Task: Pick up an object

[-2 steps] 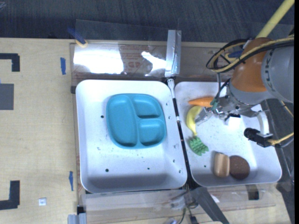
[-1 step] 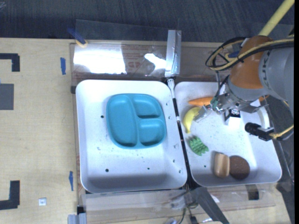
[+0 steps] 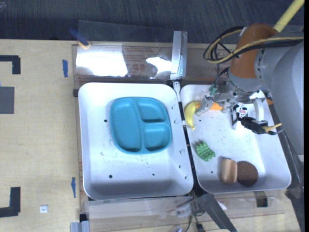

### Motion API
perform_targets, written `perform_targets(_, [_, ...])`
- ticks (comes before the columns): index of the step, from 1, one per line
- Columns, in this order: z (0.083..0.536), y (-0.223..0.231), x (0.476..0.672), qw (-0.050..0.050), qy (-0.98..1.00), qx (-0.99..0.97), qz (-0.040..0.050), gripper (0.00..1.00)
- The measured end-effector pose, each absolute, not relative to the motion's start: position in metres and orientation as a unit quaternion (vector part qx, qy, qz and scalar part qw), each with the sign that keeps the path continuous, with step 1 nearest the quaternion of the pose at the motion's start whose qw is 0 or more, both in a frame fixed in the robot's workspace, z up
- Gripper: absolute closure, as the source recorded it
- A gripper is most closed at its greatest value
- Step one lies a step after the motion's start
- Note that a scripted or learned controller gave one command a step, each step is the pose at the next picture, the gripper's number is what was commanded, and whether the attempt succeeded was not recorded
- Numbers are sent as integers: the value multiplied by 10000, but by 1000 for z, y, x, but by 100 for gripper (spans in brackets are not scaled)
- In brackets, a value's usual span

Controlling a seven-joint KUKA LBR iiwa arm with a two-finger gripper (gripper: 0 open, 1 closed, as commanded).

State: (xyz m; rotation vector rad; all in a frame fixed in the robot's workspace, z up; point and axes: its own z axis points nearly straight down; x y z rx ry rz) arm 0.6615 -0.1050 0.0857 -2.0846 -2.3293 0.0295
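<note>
My gripper [image 3: 212,101] is low over the far left part of the right bin [image 3: 270,153]. It sits right beside a yellow banana [image 3: 191,113] that lies against the bin's left wall. A small orange piece [image 3: 216,107] shows just under the gripper. I cannot make out whether either thing is touched or held. Nearer the front lie a green spiky toy [image 3: 205,151], a tan bread-like piece [image 3: 228,170] and a dark brown round piece [image 3: 247,173].
The left bin [image 3: 91,144] holds a blue divided plate [image 3: 141,123]. A raised rim divides the two bins [image 3: 186,139]. The grey arm with its orange band [image 3: 253,37] and cables covers the right bin's far right corner.
</note>
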Motion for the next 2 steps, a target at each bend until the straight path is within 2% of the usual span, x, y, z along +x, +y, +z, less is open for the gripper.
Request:
perform_targets(1, [114, -155, 659, 126, -8631, -5048, 65, 0])
perform_targets(2, [85, -156, 661, 155, -7759, -6307, 68, 0])
